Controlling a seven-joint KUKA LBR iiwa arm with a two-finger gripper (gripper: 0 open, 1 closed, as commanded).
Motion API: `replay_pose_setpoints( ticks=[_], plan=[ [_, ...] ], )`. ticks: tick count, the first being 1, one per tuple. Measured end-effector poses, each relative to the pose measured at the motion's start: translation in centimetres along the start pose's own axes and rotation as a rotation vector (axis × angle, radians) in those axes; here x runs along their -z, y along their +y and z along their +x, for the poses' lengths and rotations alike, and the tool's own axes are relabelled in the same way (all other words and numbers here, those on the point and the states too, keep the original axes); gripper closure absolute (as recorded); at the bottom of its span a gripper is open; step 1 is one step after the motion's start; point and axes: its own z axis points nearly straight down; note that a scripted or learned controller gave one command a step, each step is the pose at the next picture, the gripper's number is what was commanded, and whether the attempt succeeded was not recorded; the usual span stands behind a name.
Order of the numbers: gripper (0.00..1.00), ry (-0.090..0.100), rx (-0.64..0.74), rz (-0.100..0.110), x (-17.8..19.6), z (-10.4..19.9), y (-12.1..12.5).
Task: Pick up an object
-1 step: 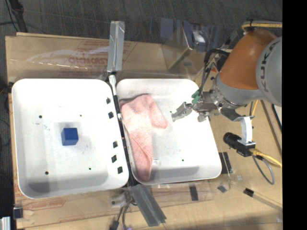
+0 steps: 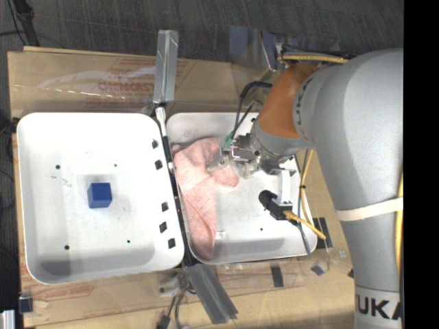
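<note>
Pink cloth (image 2: 197,184) lies crumpled along the left side of the right bin (image 2: 274,249) — my gripper (image 2: 232,155) sits low at its upper edge, touching or just above it. A blue cube (image 2: 100,195) rests well apart in the left bin (image 2: 41,252).

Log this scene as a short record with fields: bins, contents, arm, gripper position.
left bin: holds a blue cube, lying apart from the walls
right bin: holds a pink cloth, bunched along its left wall
arm: reaches in from the right, over the right bin
gripper: low over the cloth's upper right part
jaws: open or shut cannot be told
contact with cloth: cannot be told
</note>
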Motion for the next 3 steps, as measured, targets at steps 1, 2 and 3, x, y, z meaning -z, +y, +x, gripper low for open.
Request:
replay_pose_setpoints(
  ticks=[1, 2, 3],
  plan=[
    [0.0, -0.002, 0.251, -0.003, 13.3, -3.6, -2.6],
    [0.0, 0.0, 0.174, 0.004, 1.7, 1.9, -2.3],
    [0.0, 0.0, 0.259, -0.003, -0.4, 1.1, -1.0]
  ],
)
